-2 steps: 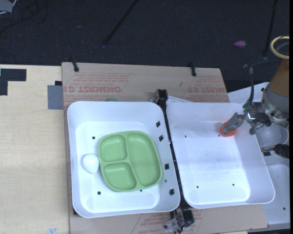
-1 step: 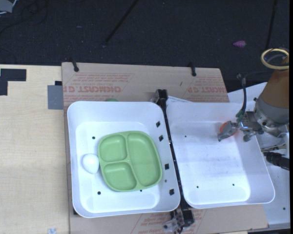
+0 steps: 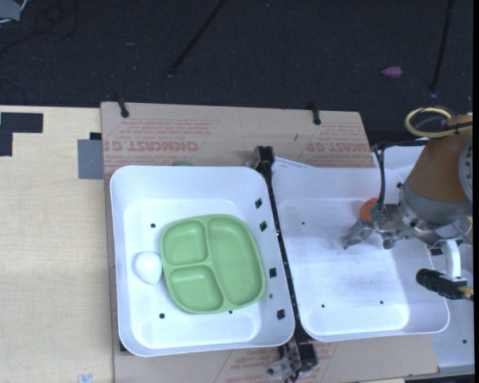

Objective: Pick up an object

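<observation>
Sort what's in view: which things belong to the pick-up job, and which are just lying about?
Job:
- grey arm's two-finger tool, over the right shallow white bin
- small orange-red object, beside the tool
- green three-compartment plastic plate, in the left shallow white bin
- small white egg-shaped object, touching the plate

Lying about:
- brown printed cardboard sheet
- small purple scrap on the dark floor

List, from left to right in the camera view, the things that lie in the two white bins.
White egg-shaped object → green divided plate in the left bin → tool → small orange-red object, partly hidden behind the arm, in the right bin.
</observation>
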`<act>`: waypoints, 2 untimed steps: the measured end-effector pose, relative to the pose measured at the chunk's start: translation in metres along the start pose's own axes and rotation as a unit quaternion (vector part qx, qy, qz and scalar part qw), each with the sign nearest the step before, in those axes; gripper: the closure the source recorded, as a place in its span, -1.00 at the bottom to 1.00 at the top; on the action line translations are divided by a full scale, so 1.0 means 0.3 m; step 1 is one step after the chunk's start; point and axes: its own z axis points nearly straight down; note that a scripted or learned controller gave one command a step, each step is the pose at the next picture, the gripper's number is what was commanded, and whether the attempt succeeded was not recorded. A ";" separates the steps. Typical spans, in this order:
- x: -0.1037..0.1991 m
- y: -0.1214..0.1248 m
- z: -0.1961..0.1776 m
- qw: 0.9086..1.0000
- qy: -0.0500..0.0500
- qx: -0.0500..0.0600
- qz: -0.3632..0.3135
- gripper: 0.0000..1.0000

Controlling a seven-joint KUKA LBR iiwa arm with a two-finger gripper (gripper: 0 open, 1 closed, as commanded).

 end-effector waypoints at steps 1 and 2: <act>-0.003 0.003 -0.044 1.000 -0.001 -0.002 0.001 1.00; -0.001 0.036 -0.208 1.000 -0.002 -0.004 -0.001 1.00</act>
